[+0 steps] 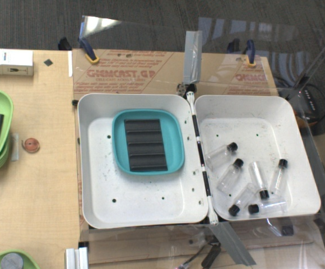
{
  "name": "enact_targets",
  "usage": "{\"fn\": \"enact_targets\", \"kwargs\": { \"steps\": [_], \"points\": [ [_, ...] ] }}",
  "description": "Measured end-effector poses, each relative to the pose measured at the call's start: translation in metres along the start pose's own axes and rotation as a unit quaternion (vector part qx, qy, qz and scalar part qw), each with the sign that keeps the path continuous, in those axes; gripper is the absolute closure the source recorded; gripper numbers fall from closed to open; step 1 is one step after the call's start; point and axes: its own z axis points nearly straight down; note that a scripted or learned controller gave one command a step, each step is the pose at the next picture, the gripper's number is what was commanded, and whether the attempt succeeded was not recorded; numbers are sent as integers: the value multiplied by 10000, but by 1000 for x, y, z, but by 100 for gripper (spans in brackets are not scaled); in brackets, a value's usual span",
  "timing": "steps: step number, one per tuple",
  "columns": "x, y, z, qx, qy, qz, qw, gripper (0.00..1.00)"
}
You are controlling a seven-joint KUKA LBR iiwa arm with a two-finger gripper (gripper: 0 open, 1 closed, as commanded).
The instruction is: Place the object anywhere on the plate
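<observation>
A teal square plate (175, 144) with a dark ribbed insert (146, 145) lies in the left white bin (95, 167). The right white bin (297, 150) holds several clear plastic vials with black caps. One vial (222, 152) lies near the bin's middle left, another (231, 174) just below it, and one (257, 179) toward the right. A further vial (278, 174) rests near the right wall, and others (263, 206) cluster at the front.
A green dish (0, 108) sits at the left bench edge, with a small round brown piece (31, 145) beside it. A white box (8, 63) lies at the back left. Cardboard (129, 72) with clamps (88, 52) stands behind the bins.
</observation>
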Motion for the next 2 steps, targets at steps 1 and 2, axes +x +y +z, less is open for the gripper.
{"fn": "enact_targets", "kwargs": {
  "steps": [1,2],
  "points": [
    [-4,0,0,-4,0,559,9984,0],
    [-15,-10,0,3,-3,1252,9921,0]
  ]
}}
